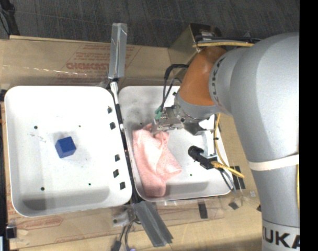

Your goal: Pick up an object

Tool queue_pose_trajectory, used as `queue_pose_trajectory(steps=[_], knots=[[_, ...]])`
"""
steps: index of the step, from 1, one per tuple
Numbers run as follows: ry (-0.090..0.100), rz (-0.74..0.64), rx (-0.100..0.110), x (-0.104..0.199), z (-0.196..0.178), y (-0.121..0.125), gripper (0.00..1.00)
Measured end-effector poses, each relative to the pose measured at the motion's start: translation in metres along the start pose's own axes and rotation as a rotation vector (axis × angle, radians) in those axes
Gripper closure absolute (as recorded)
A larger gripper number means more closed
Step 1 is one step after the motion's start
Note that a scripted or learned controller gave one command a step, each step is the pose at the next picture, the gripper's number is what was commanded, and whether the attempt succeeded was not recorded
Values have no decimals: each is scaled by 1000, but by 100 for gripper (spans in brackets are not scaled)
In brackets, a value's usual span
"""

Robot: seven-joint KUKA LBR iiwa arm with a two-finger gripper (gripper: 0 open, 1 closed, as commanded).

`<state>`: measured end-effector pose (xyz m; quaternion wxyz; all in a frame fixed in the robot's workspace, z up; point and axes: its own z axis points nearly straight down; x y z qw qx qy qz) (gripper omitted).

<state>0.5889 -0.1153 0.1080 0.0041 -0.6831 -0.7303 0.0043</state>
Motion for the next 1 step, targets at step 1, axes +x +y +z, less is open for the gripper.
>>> queue_pose_trajectory(steps=[1], knots=[[0, -47, -9, 69, -96, 24, 100]])
